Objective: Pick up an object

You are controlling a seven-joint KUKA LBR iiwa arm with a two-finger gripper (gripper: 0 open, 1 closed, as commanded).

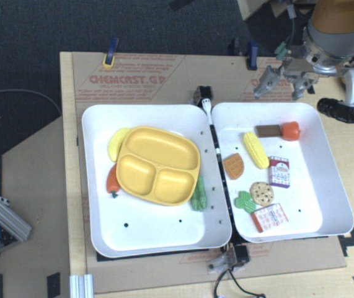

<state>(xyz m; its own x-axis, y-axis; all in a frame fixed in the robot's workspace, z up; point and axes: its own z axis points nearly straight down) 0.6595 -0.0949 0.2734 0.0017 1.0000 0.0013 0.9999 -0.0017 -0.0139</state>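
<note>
The gripper (283, 84) hangs above the bench just past the far rim of the right bin (331, 160), with its two fingers spread apart and nothing between them. Directly below the jaws, toward me, a brown bar with an orange-red end (278, 130) lies inside the bin near its far wall. A little further on from the jaws and slightly to the left sits a yellow corn cob (255, 149), lying at a slant. Beside it, to the left, is a tan biscuit-like piece (233, 166), and to the right a small red and white packet (279, 171). Further still from the jaws come a round chocolate-chip cookie (262, 194), a green piece (246, 202) touching it, and another red and white packet (269, 216) near the front rim. Well off to the left of the jaws, the left bin (96, 185) holds a yellow divided tray (157, 165), with a yellow item (117, 143), a red-orange item (112, 181) and a green leafy item (199, 195) poking out from under its edges.
</note>
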